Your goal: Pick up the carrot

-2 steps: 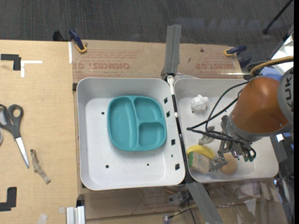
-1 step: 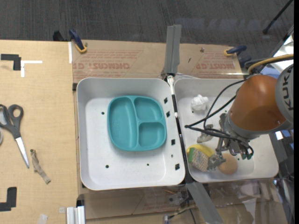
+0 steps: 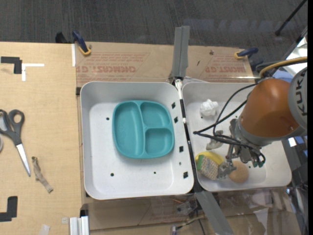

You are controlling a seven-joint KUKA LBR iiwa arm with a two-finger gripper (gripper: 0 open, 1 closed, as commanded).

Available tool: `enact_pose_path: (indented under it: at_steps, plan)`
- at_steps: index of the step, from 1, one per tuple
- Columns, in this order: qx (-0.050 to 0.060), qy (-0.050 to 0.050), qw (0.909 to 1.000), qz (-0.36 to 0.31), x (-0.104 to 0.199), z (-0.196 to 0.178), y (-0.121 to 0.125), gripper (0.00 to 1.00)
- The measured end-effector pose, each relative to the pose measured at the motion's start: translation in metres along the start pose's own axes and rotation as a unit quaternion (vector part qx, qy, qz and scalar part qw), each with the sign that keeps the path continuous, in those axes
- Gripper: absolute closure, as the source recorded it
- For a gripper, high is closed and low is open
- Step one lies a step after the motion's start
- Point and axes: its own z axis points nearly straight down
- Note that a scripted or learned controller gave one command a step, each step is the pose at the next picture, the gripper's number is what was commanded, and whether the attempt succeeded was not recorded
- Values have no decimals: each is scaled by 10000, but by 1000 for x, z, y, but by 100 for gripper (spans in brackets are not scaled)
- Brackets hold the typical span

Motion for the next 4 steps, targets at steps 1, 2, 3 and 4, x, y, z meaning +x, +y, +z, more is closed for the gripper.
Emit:
enact_pose_path:
  at_steps: [1, 2, 3, 4]
  plan:
    - [6, -6, 10000, 31, 21, 0, -93, 0]
    - [-5, 1, 9999, 145, 19, 0, -45, 0]
    - [2, 0, 9927, 1204, -46, 1, -137, 0]
    - [-1, 8, 9941, 1081, 26, 0, -62, 0]
